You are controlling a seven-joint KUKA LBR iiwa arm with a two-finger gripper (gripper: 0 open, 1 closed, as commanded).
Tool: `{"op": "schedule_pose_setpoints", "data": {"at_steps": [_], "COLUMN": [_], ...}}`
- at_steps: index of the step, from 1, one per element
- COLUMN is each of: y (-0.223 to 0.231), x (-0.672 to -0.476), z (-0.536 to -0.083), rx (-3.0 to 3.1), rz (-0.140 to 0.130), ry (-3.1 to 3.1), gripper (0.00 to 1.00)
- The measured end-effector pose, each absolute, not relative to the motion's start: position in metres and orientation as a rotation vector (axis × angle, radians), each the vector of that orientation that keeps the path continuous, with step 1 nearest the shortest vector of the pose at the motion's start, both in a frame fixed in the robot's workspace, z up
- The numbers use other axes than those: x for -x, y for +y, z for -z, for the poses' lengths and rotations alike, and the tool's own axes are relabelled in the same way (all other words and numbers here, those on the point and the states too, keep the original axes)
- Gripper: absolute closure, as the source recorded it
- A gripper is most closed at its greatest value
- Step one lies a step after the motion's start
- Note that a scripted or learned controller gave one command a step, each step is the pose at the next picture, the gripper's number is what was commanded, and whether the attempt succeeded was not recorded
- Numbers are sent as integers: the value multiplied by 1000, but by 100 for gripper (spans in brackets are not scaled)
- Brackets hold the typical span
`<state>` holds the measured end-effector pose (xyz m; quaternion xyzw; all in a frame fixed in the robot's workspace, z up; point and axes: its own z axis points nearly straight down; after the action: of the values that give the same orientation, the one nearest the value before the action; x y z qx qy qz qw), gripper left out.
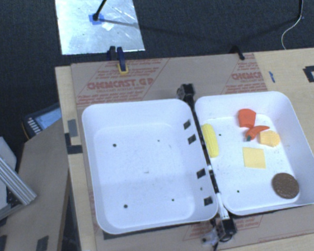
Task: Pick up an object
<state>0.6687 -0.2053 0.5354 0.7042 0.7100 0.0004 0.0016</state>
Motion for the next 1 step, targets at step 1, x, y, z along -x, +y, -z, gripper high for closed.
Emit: {"op": "schedule_pose_setpoints", "data": {"at_steps": [1], "y": [-205], "x": [-669], "z": [-535], "rx": [-2210], "rz": [-1], "ry": [2228], "gripper": [100]}}
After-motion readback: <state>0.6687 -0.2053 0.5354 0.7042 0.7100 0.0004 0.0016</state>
